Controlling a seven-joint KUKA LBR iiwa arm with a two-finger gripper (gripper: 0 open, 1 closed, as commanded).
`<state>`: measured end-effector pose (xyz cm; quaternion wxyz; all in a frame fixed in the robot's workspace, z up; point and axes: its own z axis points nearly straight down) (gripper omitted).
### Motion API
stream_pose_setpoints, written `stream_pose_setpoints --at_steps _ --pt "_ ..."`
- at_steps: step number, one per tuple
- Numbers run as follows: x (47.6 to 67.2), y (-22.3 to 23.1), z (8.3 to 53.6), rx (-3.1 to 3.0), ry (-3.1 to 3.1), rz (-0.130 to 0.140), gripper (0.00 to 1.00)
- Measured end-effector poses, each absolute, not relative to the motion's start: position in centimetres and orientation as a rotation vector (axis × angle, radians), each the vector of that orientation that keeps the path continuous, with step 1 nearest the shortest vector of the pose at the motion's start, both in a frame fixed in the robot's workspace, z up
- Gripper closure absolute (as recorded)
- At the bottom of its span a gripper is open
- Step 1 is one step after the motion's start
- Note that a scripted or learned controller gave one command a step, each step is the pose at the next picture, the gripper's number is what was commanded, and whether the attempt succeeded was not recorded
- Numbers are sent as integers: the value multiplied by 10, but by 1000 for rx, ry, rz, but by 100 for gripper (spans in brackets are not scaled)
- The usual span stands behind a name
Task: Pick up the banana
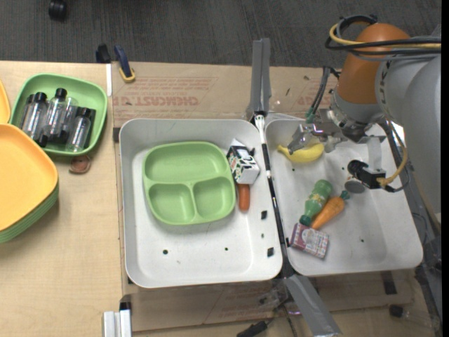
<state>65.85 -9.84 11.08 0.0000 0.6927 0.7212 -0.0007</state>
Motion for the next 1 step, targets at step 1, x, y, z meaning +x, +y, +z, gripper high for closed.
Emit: stream_pose_setpoints --at_steps 1 --pt "589 -155 206 2827 1372 -6 0"
